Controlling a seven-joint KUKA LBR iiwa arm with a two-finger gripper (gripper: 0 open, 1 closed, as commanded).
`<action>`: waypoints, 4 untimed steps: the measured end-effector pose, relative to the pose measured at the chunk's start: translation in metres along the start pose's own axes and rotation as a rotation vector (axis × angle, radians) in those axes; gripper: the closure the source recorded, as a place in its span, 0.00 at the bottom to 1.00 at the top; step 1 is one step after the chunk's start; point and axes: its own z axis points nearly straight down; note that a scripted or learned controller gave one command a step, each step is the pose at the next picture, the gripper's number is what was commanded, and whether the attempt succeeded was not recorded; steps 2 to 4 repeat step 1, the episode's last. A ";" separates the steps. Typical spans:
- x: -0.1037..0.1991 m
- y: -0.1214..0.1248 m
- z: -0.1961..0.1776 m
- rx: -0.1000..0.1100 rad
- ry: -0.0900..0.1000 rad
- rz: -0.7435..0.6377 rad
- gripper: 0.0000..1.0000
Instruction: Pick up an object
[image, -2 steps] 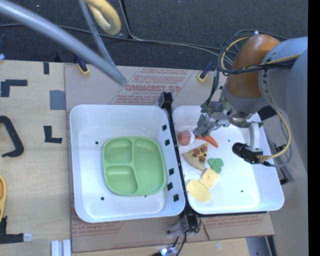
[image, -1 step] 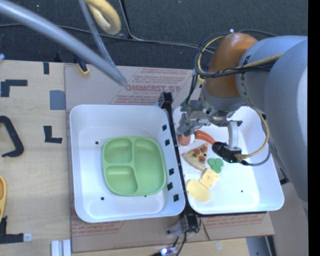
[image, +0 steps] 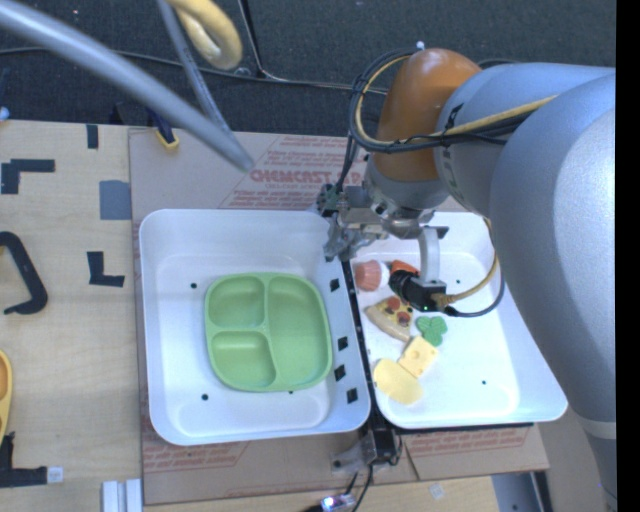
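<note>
Several small toy foods lie in the right bin (image: 500, 390): a pink round piece (image: 369, 275), an orange-red piece (image: 403, 267), a pizza slice (image: 390, 317), a green piece (image: 432, 326), a yellow cheese wedge (image: 420, 356) and a pale yellow disc (image: 397, 381). My gripper (image: 340, 238) hangs at the far left corner of that bin, over the divide between the bins, just up-left of the pink piece. The orange band (image: 420, 110) sits above it. Nothing shows between the fingers.
A green divided plate (image: 268, 330) lies in the left bin (image: 170, 300). A black cable (image: 470, 295) loops over the right bin near the toys. The big grey arm (image: 560, 200) covers the right side. Cardboard and wooden bench surround the bins.
</note>
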 end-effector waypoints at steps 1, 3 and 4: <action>0.045 0.001 -0.003 0.001 0.000 0.000 1.00; 0.045 0.001 -0.003 0.001 0.000 0.000 1.00; 0.045 0.001 -0.003 0.001 0.000 0.000 1.00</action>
